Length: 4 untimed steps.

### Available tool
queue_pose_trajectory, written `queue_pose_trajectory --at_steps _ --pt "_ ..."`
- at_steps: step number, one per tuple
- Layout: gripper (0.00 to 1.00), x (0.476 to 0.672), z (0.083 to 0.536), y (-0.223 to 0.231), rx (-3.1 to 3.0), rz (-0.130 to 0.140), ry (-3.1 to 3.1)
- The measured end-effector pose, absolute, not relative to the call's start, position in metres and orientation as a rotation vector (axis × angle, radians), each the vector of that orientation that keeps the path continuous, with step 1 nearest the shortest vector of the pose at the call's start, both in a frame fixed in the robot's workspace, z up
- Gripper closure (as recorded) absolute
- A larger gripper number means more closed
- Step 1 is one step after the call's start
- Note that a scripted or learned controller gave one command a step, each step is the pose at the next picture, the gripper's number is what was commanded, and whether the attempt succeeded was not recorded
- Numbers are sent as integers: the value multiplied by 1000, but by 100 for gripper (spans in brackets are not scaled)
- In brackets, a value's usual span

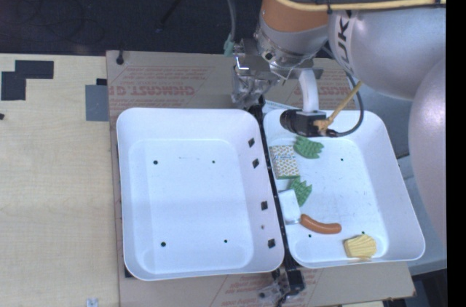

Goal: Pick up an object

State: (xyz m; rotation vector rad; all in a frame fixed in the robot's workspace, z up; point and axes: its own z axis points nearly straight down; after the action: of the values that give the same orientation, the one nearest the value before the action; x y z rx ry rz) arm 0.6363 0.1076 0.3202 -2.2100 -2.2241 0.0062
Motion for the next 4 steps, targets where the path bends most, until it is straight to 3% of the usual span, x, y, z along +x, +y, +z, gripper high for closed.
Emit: queue_pose_trajectory --at_steps 1,2,3,4 --pt "100 611 461 110 -2223 -14 -2228" --pt "100 583 505 167 -2216 -1 -2226" --pt "100 534 317 90 -2220 32 -2206" --pt "100 526 373 4 -2233 0 -2215"
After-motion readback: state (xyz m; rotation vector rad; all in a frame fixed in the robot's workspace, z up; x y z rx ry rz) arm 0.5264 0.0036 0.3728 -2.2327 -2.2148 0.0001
